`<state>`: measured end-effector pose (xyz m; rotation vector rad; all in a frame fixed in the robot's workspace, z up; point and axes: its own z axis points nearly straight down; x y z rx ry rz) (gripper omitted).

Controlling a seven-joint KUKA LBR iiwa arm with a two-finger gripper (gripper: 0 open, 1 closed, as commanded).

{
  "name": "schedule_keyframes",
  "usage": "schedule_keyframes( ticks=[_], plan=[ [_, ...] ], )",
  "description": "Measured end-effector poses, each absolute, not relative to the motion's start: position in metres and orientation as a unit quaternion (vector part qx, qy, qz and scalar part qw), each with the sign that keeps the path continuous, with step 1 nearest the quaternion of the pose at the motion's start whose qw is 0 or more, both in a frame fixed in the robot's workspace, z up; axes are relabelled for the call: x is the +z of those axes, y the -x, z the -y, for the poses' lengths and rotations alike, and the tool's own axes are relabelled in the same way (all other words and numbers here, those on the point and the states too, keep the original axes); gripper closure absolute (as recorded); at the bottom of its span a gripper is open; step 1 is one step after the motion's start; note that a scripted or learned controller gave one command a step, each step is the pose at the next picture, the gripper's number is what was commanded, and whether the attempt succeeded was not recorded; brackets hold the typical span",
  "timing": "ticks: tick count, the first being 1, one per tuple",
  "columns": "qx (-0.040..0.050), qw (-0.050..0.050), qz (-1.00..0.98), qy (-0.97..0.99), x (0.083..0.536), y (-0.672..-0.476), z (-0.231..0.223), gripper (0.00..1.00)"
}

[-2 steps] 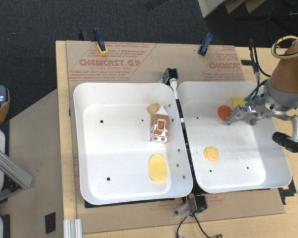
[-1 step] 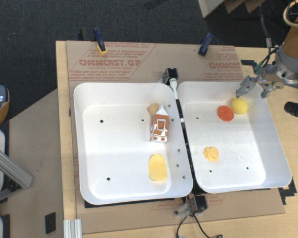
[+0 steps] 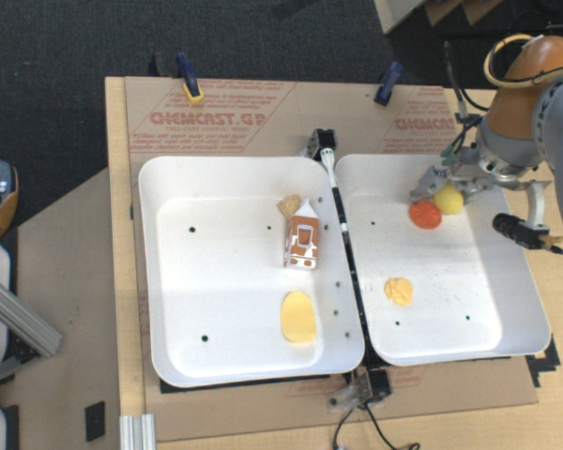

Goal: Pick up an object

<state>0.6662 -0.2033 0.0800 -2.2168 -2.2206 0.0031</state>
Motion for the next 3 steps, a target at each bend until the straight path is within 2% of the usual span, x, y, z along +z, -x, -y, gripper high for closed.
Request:
schedule_keyframes(
  ticks=[1,2,3],
  plan=[
    [0.001,0.0,0.708,0.706,0.093,-0.667,0.205,1.0],
    [-0.0011,0.0,0.709,0.705,0.086,-0.636,0.111,1.0],
    [-0.0051,-0.004,0.711,0.704,0.191,-0.671,0.031,1.0]
  ],
)
